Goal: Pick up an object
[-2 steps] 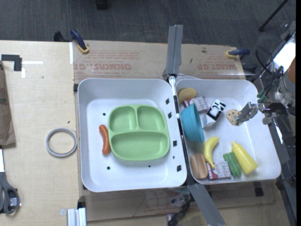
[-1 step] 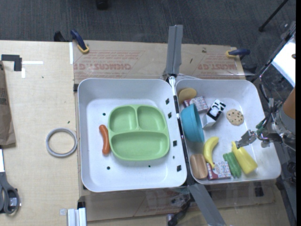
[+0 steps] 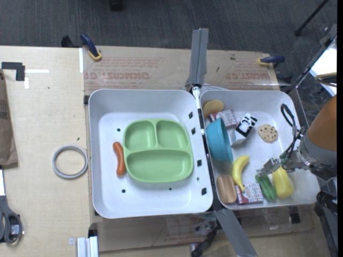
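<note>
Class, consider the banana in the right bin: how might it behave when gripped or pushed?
The banana looks smooth and curved, so it may pivot or slip. It is probably a light toy. Wedged between the blue bowl and neighbours, it has little room to slide.

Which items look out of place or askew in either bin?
The blue bowl stands tipped on its edge against the right bin's left wall, not flat. The orange hot dog lies beside the green divided plate, not on it.

Divided plate (image 3: 158, 157) in left bin (image 3: 102, 197), sausage (image 3: 119, 158) just left of the plate, tape ring (image 3: 69, 161) farther left on table (image 3: 43, 116)
</note>
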